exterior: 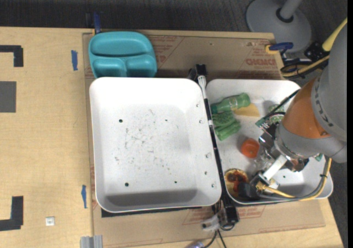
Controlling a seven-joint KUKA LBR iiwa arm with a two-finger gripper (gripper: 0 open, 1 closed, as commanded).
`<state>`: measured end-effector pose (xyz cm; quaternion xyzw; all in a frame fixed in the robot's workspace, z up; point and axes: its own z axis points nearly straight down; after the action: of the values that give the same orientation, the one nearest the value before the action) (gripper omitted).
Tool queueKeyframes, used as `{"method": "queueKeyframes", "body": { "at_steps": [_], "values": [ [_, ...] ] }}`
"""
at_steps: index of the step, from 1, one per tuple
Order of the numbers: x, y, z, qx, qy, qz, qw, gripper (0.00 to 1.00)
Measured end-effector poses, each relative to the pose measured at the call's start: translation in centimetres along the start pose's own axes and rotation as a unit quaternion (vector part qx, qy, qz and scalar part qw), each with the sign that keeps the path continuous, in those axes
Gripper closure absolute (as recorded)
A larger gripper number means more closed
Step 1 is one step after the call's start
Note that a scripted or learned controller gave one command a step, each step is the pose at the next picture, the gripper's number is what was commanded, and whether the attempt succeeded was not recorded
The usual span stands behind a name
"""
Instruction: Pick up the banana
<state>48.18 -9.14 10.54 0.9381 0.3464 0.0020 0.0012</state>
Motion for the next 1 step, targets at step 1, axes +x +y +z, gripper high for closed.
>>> {"method": "queueKeyframes", "body": {
  "at_steps": [1],
  "values": [
    [0.04, 0.01, -0.96, 0.0, 0.0, -0.001, 1.0, 1.0]
  ]
}}
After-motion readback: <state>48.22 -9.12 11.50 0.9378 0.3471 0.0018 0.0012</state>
